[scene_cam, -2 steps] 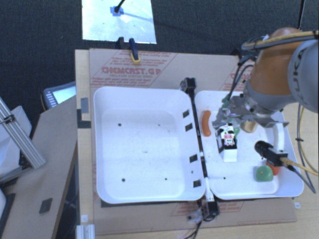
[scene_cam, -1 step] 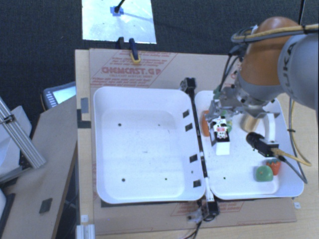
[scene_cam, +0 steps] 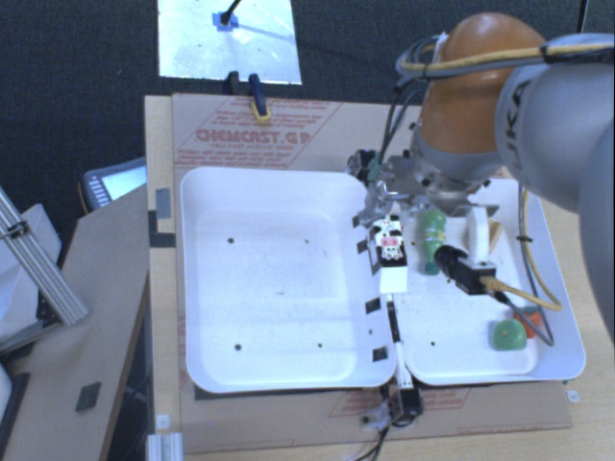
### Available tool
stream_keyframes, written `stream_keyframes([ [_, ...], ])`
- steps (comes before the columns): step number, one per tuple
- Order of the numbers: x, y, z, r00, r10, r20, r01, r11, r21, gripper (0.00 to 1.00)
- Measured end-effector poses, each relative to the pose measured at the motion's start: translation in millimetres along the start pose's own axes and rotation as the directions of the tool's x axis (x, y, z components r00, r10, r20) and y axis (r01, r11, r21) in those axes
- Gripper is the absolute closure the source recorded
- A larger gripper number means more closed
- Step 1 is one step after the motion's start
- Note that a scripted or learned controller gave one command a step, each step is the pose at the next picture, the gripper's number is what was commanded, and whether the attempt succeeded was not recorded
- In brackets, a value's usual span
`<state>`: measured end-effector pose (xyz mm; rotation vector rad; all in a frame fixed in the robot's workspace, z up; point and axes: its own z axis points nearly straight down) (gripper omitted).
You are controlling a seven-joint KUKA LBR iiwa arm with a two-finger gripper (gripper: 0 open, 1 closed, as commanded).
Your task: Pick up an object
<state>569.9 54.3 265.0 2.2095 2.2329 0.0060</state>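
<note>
My gripper (scene_cam: 387, 209) hangs under the orange-banded wrist at the left edge of the right bin (scene_cam: 557, 353), close to the wall it shares with the left bin (scene_cam: 202, 257). Right below it sits a small white object with black and pink marks (scene_cam: 388, 243), touching or nearly touching the gripper. A green bottle-like object (scene_cam: 430, 233) lies just to the right of it. Behind the arm's cable I see a white piece (scene_cam: 478, 236) and a tan wedge (scene_cam: 496, 232). A green lump (scene_cam: 507, 335) and a small orange-red item (scene_cam: 530, 327) rest near the bin's front right.
Both bins stand on a cardboard sheet (scene_cam: 288, 128) on the bench. A yellow-and-blue clamp (scene_cam: 258, 99) holds the sheet's far edge. A metal plate (scene_cam: 229, 27) lies behind it. The arm covers the right bin's far part.
</note>
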Motion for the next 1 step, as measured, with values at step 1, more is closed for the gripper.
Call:
stream_keyframes([
  [1, 55.2, -5.9, -70.1, 1.000, 0.001, -0.001, -0.001, 1.000, -0.004, 1.00],
])
